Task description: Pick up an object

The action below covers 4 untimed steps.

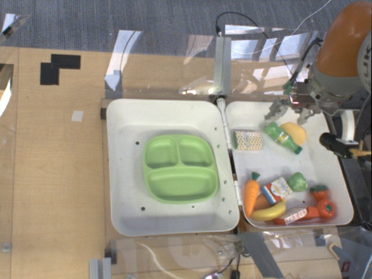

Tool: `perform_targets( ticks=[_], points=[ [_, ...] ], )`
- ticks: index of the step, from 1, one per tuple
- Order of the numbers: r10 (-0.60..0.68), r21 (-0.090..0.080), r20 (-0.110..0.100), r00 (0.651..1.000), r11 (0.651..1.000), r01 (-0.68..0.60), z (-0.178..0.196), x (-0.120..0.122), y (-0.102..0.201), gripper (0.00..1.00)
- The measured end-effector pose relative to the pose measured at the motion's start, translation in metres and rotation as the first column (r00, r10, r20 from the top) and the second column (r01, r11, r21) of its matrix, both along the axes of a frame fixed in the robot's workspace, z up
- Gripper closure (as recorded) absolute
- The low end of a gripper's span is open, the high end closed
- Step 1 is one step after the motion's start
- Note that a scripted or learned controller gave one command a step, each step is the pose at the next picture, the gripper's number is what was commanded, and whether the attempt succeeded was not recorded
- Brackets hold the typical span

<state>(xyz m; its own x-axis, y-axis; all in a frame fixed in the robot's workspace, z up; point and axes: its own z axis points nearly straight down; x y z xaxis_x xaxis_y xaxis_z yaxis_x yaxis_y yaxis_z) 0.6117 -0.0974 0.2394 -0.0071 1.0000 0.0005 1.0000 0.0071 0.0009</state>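
Observation:
My gripper hangs over the far part of the right bin, its two fingers spread open with nothing between them. Just below it lie a green bottle and a yellow lemon, touching each other. A small patterned packet rests near the bin's left wall. At the near end sit a carrot, a banana, a small carton, a green round piece and red pieces.
The left bin holds a green divided plate in its middle. A raised divider runs between the two bins. The arm's orange band looms at the upper right, with cables beside it.

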Motion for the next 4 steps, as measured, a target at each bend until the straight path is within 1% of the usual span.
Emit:
perform_targets(
  ticks=[1,2,3,4],
  points=[
    [-0.032,-0.001,0.0,0.999,0.999,0.032,-0.063,0.01,-0.073,0.0],
    [-0.132,0.0,0.003,0.991,0.991,0.132,-0.146,0.005,-0.102,0.0],
    [-0.128,0.002,0.005,0.992,0.992,0.128,-0.137,0.007,-0.101,1.0],
    [-0.228,0.0,0.003,0.974,0.974,0.228,-0.048,0.035,-0.043,1.0]
  ],
)
